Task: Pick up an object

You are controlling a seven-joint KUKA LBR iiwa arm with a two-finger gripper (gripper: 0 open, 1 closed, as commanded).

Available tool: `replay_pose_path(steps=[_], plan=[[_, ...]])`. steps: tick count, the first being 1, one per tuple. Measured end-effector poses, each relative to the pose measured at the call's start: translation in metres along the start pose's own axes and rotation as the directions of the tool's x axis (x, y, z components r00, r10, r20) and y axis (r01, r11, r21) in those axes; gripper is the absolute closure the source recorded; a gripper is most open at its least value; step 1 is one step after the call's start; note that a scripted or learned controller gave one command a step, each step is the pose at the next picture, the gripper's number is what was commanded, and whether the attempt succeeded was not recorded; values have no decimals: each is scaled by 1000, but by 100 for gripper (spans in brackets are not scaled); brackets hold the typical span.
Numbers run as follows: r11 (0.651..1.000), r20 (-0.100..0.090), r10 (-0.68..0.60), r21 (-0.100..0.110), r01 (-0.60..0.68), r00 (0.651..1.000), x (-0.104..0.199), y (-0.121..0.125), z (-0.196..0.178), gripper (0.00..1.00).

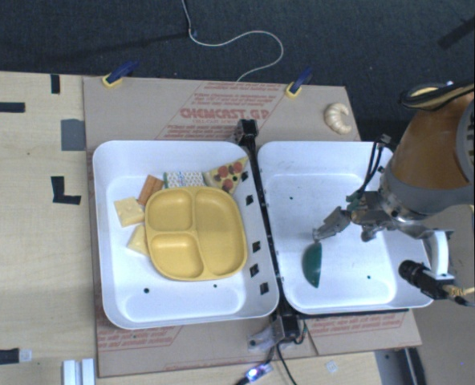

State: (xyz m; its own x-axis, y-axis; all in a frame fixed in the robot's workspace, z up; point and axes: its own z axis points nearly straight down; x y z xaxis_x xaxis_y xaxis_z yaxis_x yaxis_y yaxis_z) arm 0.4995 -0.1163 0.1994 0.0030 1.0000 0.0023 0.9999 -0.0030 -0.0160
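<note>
Camera view from above gives us both white bins sitting side by side on a cardboard sheet (221, 115) on the counter (29, 215).

The arm (434, 155) comes in from the right and its hand (334, 221) hangs over the middle of the right bin (342, 295). We can make out one grey finger poking left and down, but honestly we can't tell if the hand is spread or clenched from this angle. Nothing is visibly between the fingers.

Just below the hand, lying on the right bin's floor near its front-left corner, is a small dark green object (312, 265), kind of leaf shaped. It looks close to the fingertip but apart from it.

Over in the left bin (109, 295) we've got a yellow divided plate (196, 233) taking up the middle. Along the plate's back and left edges sit a few small pieces: pale yellow squares (129, 212), an orange-brown block (150, 188), and a patterned bit (228, 172) near the back-right corner of that bin.

A tan lump (338, 117) sits on the cardboard beyond the right bin's back edge, and a white cable (237, 42) loops across the dark area past the counter's far edge.
</note>
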Motion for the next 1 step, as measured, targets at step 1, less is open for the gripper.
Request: replay_pose_path(steps=[1], plan=[[1000,2,-4,-14,4,1000,0,3,-7,0]])
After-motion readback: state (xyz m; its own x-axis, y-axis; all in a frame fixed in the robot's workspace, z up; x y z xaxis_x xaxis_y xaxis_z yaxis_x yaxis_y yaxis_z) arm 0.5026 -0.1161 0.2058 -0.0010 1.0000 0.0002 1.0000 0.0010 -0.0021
